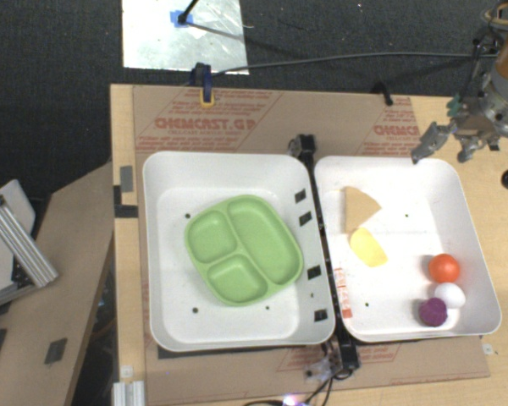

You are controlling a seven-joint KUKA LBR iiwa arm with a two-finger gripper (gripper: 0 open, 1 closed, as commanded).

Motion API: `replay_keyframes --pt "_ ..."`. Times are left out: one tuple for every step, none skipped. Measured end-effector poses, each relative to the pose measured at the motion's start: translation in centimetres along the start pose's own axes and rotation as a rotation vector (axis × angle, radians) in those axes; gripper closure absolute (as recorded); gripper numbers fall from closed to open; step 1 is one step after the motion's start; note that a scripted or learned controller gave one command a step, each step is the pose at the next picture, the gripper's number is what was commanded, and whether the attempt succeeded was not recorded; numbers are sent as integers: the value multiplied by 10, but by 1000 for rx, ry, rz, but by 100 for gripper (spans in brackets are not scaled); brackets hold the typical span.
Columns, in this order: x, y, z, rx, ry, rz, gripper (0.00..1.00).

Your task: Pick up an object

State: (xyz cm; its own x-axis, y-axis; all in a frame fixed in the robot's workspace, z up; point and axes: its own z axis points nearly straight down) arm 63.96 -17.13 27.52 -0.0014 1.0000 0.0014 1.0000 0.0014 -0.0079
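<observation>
While above the right bin (466, 218) — end effector (447, 142), fingers spread, nothing held.

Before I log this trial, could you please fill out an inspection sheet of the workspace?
Surface: bench bears left bin and right bin, side by side.
Job's things: right bin holds tan wedge, yellow piece, orange ball, white ball, purple ball.
Clutter: green divided tray in left bin.
Grippers: gripper above right bin's far right corner, holding nothing.
Cables: black cable behind bench.
Surroundings: silver sheet on dark floor.
</observation>
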Motion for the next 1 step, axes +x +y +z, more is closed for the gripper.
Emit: replay_keyframes --pt "0 2 -6 -10 -2 -2 0"
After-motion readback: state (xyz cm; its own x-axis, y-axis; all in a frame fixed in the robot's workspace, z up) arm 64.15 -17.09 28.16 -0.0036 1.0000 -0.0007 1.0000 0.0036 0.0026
